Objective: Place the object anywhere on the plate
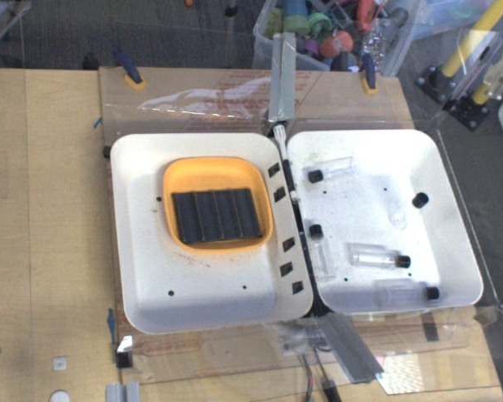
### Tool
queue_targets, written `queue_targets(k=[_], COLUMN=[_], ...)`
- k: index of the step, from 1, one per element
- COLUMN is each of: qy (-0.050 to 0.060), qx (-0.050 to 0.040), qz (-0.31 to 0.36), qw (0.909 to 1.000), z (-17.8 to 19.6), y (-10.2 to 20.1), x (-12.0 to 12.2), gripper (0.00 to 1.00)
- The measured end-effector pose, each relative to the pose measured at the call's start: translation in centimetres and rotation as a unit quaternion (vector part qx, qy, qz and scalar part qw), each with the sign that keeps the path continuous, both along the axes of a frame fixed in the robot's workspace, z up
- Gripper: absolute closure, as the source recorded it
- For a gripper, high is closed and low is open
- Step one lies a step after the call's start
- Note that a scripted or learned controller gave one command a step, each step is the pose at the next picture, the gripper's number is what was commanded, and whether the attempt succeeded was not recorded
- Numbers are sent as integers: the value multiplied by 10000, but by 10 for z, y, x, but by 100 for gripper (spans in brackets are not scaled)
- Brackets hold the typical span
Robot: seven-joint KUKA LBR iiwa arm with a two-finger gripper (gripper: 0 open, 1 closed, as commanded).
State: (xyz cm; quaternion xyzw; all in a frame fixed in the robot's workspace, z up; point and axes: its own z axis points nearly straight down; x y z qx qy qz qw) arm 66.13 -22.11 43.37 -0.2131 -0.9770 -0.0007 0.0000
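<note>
Resting flat on the orange plate [217, 167] in the left bin [142, 291], the dark ribbed block [216, 216] looks already placed, so the task seems finished and nothing calls for a further move beyond staying clear. Its long axis runs left to right, ribs crossing it. The gripper's state cannot be told.

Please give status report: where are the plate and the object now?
Orange plate in left bin. Dark ridged block lies on it. Clear vials in right bin.
</note>
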Motion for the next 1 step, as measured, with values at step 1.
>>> queue_targets(k=[1], qy=[-3], qx=[4], qz=[-111], qw=[9999], z=[0], y=[-3], x=[-1], gripper=[100])
